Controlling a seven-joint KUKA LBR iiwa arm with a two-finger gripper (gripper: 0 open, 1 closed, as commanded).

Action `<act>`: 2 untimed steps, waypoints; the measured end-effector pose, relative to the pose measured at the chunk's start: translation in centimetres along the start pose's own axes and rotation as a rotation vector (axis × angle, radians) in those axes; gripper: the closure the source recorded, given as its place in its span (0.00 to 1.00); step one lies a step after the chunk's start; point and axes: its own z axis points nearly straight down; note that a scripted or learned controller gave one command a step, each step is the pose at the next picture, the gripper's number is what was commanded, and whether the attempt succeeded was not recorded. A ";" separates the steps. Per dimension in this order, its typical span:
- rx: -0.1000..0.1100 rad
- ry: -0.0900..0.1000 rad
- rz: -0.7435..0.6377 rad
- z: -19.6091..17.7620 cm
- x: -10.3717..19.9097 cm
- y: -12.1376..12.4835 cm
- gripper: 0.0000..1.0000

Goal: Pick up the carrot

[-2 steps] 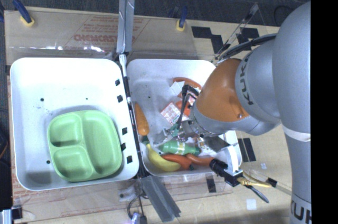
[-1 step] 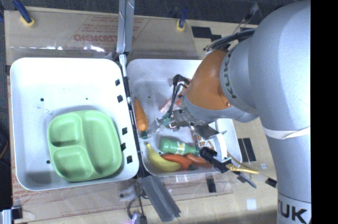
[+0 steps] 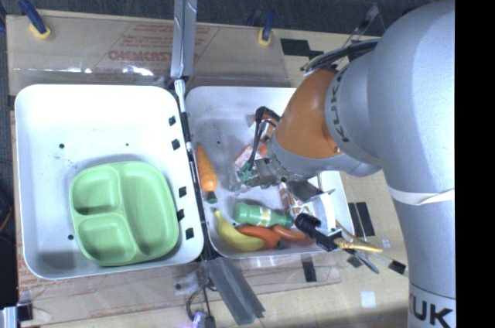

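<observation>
The carrot [image 3: 206,170] is orange and slim. It lies lengthwise against the left wall of the right bin [image 3: 224,108], pointing toward the bin's front. My gripper [image 3: 250,169] hangs low in the middle of that bin, a short way to the right of the carrot and apart from it. The grey wrist with the orange band [image 3: 309,125] looms over the bin's right half and hides what lies beneath it.
A green bottle [image 3: 260,214], a yellow banana [image 3: 234,237] and a red-orange pepper [image 3: 271,234] crowd the right bin's front. The left bin [image 3: 46,117] holds a green divided plate [image 3: 124,212]. A ridge with black clips [image 3: 186,164] separates the bins.
</observation>
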 end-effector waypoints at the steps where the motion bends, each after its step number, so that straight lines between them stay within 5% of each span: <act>1: -0.004 0.000 0.284 -9.1 8.5 1.0 1.00; 2: -0.001 -0.001 0.358 -3.9 -1.8 1.5 1.00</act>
